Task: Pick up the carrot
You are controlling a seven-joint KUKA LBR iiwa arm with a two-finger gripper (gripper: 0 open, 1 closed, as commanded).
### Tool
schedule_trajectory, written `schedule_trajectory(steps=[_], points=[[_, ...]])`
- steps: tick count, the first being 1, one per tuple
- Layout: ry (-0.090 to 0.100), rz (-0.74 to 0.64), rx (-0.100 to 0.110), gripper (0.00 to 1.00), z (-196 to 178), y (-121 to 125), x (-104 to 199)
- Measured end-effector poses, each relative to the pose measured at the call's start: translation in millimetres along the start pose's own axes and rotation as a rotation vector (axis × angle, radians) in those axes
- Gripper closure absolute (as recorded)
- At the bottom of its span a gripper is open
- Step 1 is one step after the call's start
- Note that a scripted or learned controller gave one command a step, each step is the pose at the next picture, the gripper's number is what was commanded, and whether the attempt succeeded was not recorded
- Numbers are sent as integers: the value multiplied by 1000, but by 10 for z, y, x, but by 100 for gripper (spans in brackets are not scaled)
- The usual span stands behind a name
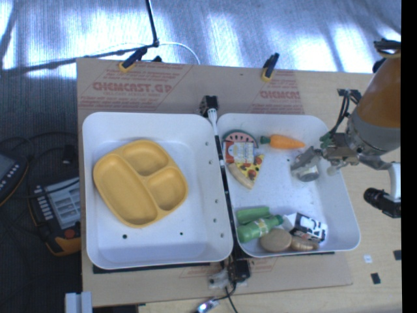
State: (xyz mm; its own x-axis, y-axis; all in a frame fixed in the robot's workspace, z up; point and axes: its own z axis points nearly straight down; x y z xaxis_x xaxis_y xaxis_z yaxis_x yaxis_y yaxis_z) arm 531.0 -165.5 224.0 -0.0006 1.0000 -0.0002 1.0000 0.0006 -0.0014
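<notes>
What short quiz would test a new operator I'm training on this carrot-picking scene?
1. True or false: the small orange toy carrot lies in the right shallow white bin.
2. Which bin holds the yellow three-compartment plastic plate: A left, B right?
3. Fill in: the pincer hovers to the carrot's ____ in the view.

Key: 1 true; 2 A; 3 lower right.

Carrot [285, 142] lies in the right bin [339, 194]; the hand [306, 167] hovers nearby, seemingly holding nothing.
</notes>
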Motion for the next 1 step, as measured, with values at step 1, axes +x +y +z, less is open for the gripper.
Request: schedule_trajectory(steps=[1], points=[[-1, 76, -3, 0, -480, 701, -23]])
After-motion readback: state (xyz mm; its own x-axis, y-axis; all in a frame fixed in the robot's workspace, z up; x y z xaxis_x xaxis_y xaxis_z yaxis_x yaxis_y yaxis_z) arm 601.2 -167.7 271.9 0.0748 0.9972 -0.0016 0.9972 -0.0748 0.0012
